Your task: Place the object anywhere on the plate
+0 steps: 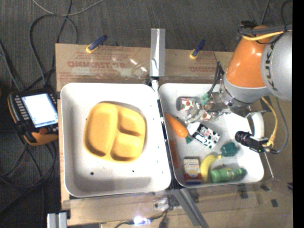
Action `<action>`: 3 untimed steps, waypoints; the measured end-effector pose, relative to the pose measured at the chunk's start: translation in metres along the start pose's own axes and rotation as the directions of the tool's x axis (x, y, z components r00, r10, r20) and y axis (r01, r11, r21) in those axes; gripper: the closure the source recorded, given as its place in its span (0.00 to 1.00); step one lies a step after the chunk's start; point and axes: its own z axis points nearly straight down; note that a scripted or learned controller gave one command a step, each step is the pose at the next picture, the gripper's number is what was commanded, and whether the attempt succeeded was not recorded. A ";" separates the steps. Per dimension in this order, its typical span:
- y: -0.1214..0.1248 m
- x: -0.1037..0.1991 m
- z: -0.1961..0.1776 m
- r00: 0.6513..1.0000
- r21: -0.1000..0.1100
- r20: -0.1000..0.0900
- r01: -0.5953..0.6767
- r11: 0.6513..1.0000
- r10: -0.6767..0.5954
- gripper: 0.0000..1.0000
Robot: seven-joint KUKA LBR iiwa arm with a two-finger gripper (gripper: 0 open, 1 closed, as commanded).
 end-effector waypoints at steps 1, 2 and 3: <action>0.014 0.060 0.038 0.999 0.001 -0.003 0.052 0.999 -0.052 1.00; 0.031 0.159 0.038 0.998 0.001 -0.003 0.059 0.998 -0.059 1.00; 0.046 0.119 0.031 1.000 0.000 -0.001 -0.011 1.000 0.011 1.00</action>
